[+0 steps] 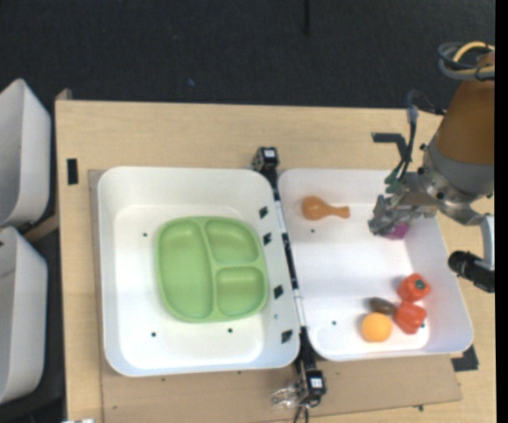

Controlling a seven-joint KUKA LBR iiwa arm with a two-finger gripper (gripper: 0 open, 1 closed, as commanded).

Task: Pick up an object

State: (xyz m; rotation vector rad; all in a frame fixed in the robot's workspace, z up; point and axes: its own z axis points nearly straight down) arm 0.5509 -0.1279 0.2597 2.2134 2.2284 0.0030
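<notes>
In the right bin [342, 263], my gripper [386, 221] hangs low near the far right corner, directly over a small purple object [399, 230] that peeks out beneath it. An orange drumstick-shaped toy [322, 208] lies to the gripper's left by the bin's back wall. Near the front right corner lie two red peppers [413, 287] [409, 317], an orange ball [376, 327] and a small brown piece [382, 306].
The left bin [121, 236] holds a green divided plate [209, 266]. Black clips line the ridge between the two bins [282, 254]. The arm's orange band and grey wrist [465, 139] rise at the right edge above the bin.
</notes>
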